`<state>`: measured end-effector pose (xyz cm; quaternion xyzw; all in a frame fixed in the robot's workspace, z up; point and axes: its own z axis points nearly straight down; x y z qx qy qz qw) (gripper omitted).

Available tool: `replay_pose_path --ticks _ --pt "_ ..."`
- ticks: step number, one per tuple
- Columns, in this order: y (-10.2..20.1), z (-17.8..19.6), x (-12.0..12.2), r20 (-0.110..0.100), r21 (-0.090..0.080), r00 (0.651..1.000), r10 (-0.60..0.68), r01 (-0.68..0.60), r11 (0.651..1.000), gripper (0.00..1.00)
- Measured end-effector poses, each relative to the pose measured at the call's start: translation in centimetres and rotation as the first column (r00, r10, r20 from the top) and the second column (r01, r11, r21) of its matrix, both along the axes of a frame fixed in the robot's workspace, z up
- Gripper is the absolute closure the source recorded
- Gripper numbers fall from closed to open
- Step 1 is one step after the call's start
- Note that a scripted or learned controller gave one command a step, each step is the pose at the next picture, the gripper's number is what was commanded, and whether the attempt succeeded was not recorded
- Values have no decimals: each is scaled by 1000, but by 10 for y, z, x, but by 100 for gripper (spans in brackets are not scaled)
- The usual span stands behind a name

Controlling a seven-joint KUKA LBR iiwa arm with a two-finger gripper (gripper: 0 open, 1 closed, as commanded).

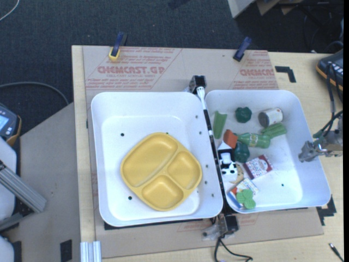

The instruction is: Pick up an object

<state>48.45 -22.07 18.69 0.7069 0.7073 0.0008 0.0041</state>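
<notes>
**A:** Two white bins sit side by side on your bench; where is the gripper (312, 150)?

**B:** You see it at the right wall of the right bin (294, 99), low over the rim; it is small and grey against the white, so you cannot tell whether it is spread or pressed together; nothing shows clearly in its grasp, and the bin's items all lie apart from it, to its left.

**A:** What lies in that bin?

**B:** Along the far side you have a flat green strip (219, 123), a dark green round piece (243, 113) and a pale can (271, 116) on its side; just in front of the can a green bottle (262, 137) lies flat; a red-and-white packet (257, 167) sits near the middle, nearest the gripper yet well apart from it; a small green toy (247, 200) rests at the near wall.

**A:** And the left bin (98, 111)?

**B:** It holds a yellow divided plate (161, 171), three compartments, lying flat.

**A:** The surroundings?

**B:** Both bins rest on a tan board (136, 70) printed in red lettering; two clamps (116, 48) grip its far edge; dark carpet (82, 10) lies beyond, with a thin cable (32, 85) running across it at left.
</notes>
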Motion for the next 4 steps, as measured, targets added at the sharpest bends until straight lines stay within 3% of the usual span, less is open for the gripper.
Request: replay_pose_path --ticks 1,2,4 --pt "-1 40 1 0 1 1000 0 0 1000 100" --pt "41 31 28 -3 3 1000 5 -5 1000 100" --pt "139 50 87 -1 4 1000 5 -5 1000 100"
